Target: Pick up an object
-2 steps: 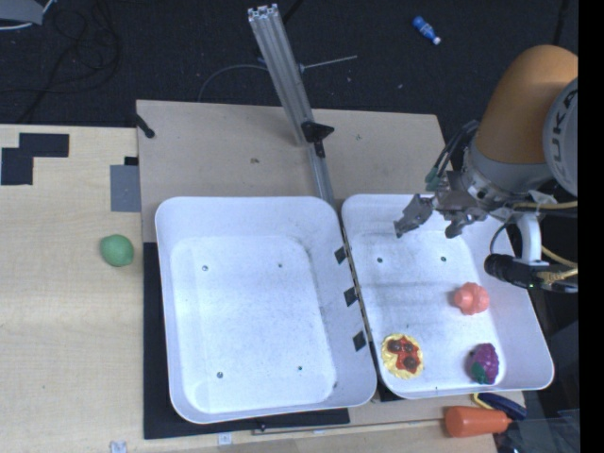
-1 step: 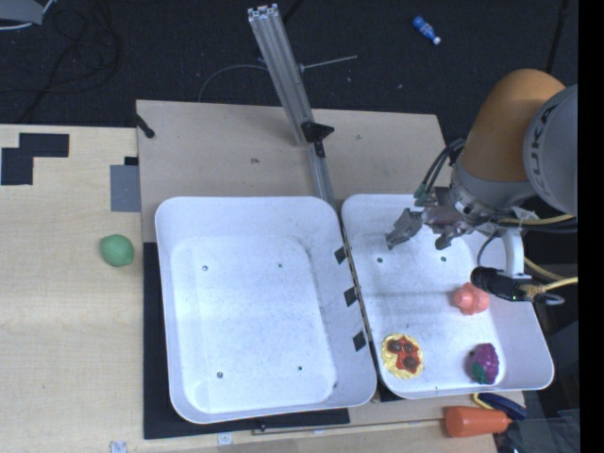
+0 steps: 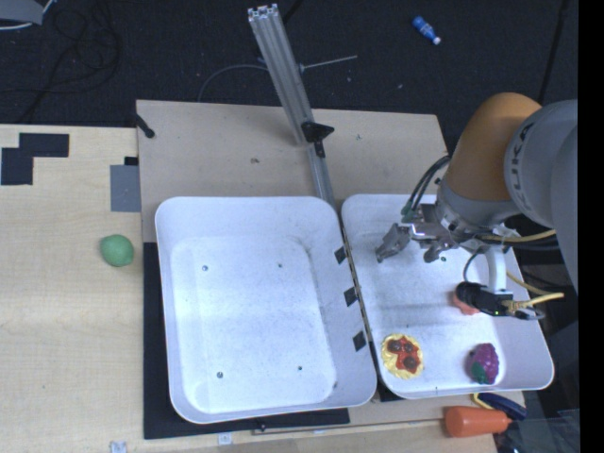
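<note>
Hovering gripper [image 3: 412,243] above right bin [image 3: 415,295], nothing held.

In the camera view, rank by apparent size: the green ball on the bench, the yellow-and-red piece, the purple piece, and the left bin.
1. Left shallow white bin, by far the largest.
2. Yellow-and-red flat toy piece.
3. Purple lumpy toy piece and round green ball: these two look alike in size, so I leave them unranked.

Two toys [image 3: 403,356] [image 3: 483,362] lie in the right bin [image 3: 377,300] — near edge.

Gripper [image 3: 408,244] over right bin [image 3: 377,295]; pizza toy [image 3: 402,355] near front.
</note>
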Robot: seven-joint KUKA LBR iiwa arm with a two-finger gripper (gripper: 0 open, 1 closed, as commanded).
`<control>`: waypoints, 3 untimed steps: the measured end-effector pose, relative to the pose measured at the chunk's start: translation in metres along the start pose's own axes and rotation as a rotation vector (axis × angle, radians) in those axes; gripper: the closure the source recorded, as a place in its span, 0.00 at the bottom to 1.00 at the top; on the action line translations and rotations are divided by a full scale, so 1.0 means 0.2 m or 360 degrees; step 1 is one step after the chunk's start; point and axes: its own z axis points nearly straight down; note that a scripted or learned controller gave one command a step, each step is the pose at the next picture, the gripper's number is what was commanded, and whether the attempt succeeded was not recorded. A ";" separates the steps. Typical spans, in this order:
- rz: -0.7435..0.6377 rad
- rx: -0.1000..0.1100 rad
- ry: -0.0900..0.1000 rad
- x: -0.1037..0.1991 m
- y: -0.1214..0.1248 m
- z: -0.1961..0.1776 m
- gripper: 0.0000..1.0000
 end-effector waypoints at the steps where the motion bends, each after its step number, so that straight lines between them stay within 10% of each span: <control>1: 0.0000 -0.0003 -0.0001 0.00 0.00 0.23 0.00; 2: 0.0004 -0.0007 -0.0001 0.00 0.00 0.17 1.00; 3: 0.0002 -0.0010 -0.0001 0.02 0.04 -0.06 1.00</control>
